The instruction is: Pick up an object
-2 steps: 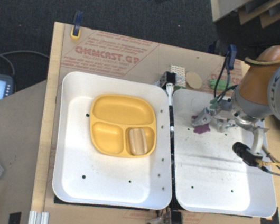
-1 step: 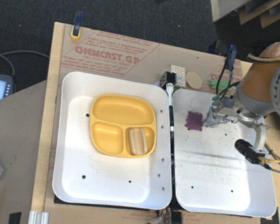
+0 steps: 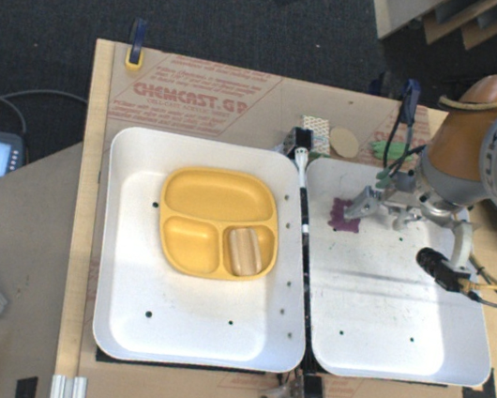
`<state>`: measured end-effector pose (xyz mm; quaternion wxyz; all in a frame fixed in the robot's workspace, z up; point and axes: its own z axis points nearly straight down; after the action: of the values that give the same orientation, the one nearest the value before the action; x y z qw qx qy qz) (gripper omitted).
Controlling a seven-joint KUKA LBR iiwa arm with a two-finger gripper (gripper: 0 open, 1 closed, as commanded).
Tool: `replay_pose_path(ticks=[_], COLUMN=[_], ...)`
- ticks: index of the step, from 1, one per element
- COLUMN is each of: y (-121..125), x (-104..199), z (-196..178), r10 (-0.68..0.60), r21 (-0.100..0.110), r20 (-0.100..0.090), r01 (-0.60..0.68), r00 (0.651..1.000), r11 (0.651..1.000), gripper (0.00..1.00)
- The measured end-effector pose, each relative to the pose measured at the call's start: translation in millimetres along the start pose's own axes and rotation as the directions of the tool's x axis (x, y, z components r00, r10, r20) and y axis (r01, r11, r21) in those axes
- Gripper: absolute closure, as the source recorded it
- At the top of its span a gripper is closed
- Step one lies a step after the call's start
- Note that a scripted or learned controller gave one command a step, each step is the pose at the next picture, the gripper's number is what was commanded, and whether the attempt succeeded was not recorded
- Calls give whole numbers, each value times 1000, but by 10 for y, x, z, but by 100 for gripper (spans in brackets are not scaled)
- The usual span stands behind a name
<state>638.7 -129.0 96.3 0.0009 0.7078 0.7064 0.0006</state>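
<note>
Gripper [image 3: 361, 207]: low in right bin [image 3: 394, 343], at purple object [image 3: 347, 214]; fingers' spread and any hold impossible to tell. Purple object: on bin floor, far-left part. Left bin [image 3: 179, 324]: yellow tray [image 3: 218, 222], tan piece [image 3: 242, 249]. Pick apparently under way; lift left.

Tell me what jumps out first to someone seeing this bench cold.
The yellow divided plate in the left bin grabs the eye first, with a tan bread-like piece lying in its lower right compartment. Next comes the grey arm with its orange band reaching in from the right, its tool low over the right bin, right beside a small purple object near that bin's top left.
</note>
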Motion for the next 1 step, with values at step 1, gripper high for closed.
replay_pose_path(ticks=[1], y=[287], x=[-433], z=[120], r10=[0], r21=[-3], r20=[3], r01=[0], r00=[1000], r11=[1000], gripper=[0])
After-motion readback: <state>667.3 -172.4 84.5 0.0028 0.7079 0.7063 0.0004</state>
